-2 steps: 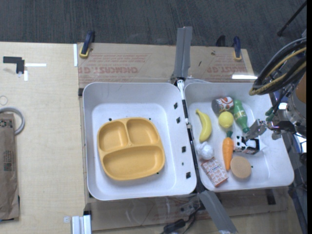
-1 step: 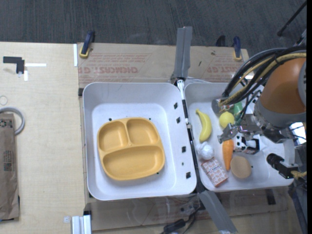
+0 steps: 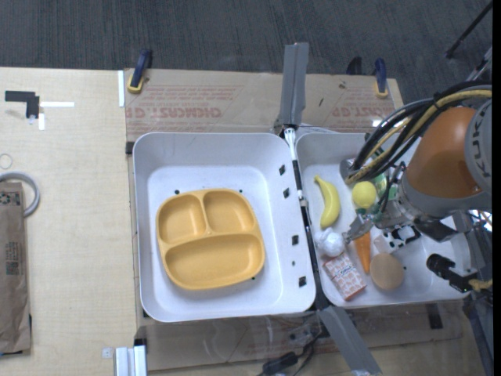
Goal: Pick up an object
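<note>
The right bin (image 3: 322, 157) holds a yellow banana (image 3: 329, 202), a yellow lemon (image 3: 364, 194), a white ball (image 3: 333, 244), an orange carrot (image 3: 362, 254), a round tan object (image 3: 386, 272) and a small pink carton (image 3: 344, 277). A green item (image 3: 381, 185) is partly hidden behind the lemon. My gripper (image 3: 374, 222) hangs low in this bin, just below the lemon and above the carrot's upper end. The orange-banded wrist (image 3: 442, 163) covers the bin's right part. I see nothing held.
The left bin (image 3: 145, 233) bears a yellow divided plate (image 3: 210, 237). Black clips sit on the wall between the bins (image 3: 297, 210). A brown paper bag (image 3: 12, 265) lies at the bench's far left. Cables (image 3: 399, 128) arc above the wrist.
</note>
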{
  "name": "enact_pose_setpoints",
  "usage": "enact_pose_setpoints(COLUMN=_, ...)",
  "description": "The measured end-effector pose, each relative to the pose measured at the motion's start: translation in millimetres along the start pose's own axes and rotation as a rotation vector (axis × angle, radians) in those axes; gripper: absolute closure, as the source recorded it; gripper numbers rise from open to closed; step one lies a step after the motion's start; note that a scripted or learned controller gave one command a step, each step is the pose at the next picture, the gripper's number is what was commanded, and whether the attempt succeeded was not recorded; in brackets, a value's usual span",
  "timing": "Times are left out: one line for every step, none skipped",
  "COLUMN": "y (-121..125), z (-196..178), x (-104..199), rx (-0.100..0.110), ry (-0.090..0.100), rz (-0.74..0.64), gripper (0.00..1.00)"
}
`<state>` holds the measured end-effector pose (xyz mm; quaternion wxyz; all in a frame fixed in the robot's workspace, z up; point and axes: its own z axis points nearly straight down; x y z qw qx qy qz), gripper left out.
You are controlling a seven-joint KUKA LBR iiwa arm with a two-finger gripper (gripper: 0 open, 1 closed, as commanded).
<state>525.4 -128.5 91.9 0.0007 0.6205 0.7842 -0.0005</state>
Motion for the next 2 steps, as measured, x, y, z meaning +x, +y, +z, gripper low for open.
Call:
enact_pose_setpoints(y=-0.3, z=-8.8, x=-1.1, rx=0.0, ry=0.0, rz=0.004, gripper=1.0)
enact_pose_setpoints(y=64.7, z=-103.2, x=23.3, rx=0.001, ry=0.0, rz=0.039, gripper=1.0)
